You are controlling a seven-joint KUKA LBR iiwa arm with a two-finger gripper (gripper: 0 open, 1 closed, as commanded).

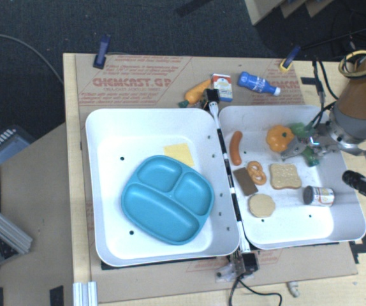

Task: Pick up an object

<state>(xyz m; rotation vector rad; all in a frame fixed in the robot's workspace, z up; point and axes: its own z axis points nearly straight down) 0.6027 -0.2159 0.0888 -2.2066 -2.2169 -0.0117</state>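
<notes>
Pumpkin [278, 138] sits in your right bin [336, 231], above the toast [285, 176]. Just right of the pumpkin you see the fingers [303, 144]; whether they are spread, you cannot tell.

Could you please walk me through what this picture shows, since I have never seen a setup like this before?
This is one photo from a fixed camera above a workbench, looking down at a slant. The grey machine with an orange band entering from the right is a robot arm; its grasping tip, the end effector, is down in the right white bin, close to a toy orange pumpkin. I cannot tell from this view whether it holds anything.

That bin also holds toy foods: a sausage, a pretzel, a bread slice, a round cookie, a brown bar and a small can.

The left white bin holds a blue divided plate and a yellow cheese slice beside it.

Behind the bins, on the board, lie a small carton, a blue bottle and an orange item.
</notes>
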